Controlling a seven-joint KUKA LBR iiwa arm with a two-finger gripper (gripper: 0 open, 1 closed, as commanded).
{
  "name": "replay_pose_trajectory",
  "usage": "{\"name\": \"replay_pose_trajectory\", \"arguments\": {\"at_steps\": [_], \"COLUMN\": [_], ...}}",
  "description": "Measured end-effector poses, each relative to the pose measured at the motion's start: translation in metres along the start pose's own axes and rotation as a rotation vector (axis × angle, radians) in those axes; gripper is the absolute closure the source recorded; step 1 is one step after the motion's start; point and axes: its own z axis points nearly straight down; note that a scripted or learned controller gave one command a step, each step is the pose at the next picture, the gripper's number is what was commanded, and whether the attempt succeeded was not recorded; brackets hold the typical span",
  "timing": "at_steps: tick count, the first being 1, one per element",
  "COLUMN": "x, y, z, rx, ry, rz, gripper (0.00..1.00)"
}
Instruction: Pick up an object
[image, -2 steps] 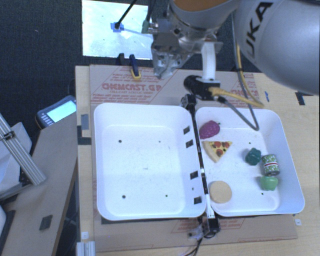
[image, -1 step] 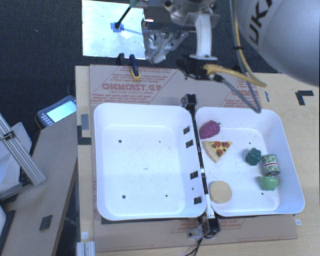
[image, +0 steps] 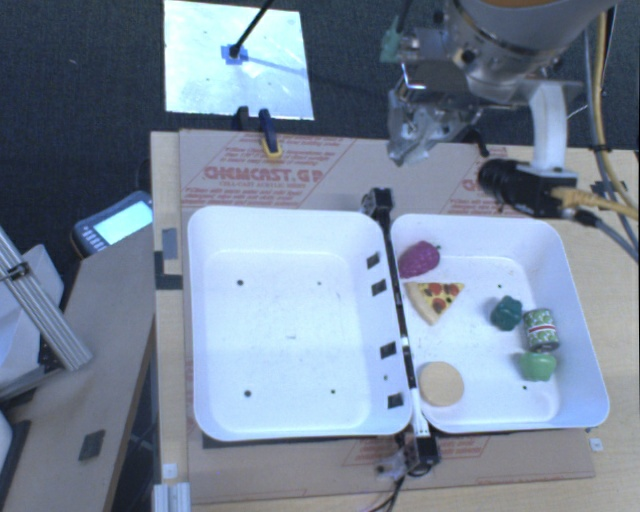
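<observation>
- We see a purple berry-like piece (image: 419, 258) lying in the right bin (image: 575, 300), near its back-left corner, close to the divider edge.
- We mark a pizza slice (image: 435, 299), yellow with red dots, flat, just in front of the purple piece, tip pointing to the bin's front-left.
- We note a round tan cookie-like disc (image: 440, 383), flat, by the front-left corner.
- We see a dark green lumpy piece (image: 506, 313) toward the right edge, mid-depth.
- We tag a small can (image: 540, 329), green and white label, tilted, beside the right edge.
- We see a light green piece (image: 537, 366) touching the can's front side.
</observation>
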Motion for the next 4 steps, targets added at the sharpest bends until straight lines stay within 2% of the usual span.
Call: {"name": "replay_pose_trajectory", "arguments": {"at_steps": [1, 2, 3, 4], "x": [0.083, 0.088, -0.043, 0.037], "y": [-0.004, 0.040, 0.012, 0.050], "z": [0.044, 0.005, 0.085, 0.138], "rx": [0.005, -0.003, 0.010, 0.003], "ry": [0.001, 0.001, -0.006, 0.001], "rz": [-0.016, -0.007, 0.006, -0.014], "gripper": [1.00, 1.00, 1.00, 1.00]}}
